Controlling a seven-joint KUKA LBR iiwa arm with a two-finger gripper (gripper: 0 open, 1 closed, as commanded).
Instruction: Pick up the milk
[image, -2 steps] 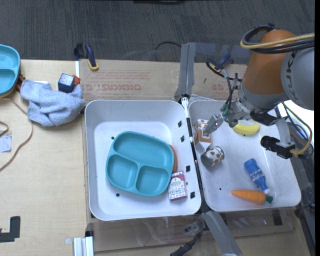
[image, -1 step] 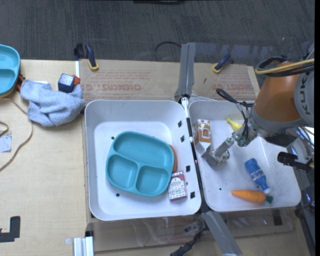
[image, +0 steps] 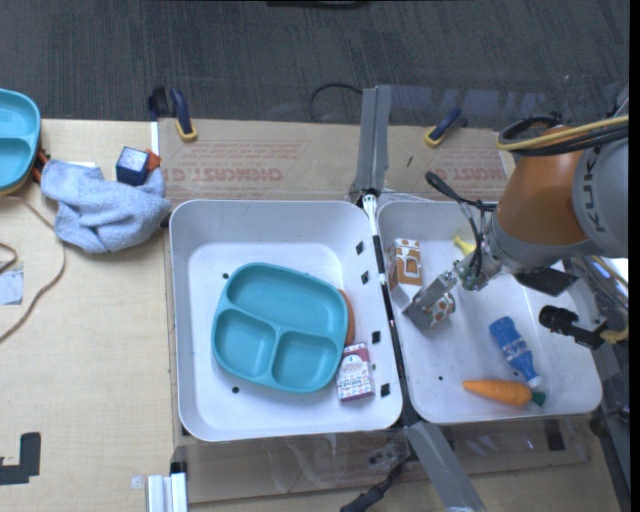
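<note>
In the camera view, the milk (image: 355, 373) is seen as a small carton lying in the left bin (image: 190, 300), at its near right corner, just beside the near right edge of the teal divided plate (image: 280, 327) and close to the wall shared with the right bin (image: 570, 400). Its long axis is judged to run roughly from far to near.

The hand (image: 437, 303) is placed in the right bin, over its left part, reached in from the right under the orange band of the arm (image: 545, 200). Whether anything is gripped cannot be told; a grey and brown shape is seen at its tip. A brown carton (image: 406, 262), a blue bottle (image: 512, 347) and a carrot (image: 500, 392) lie in the same bin.

The milk lies left of and nearer than the hand, across the dividing wall. A move leftward and nearward over that wall is judged to be required.
</note>
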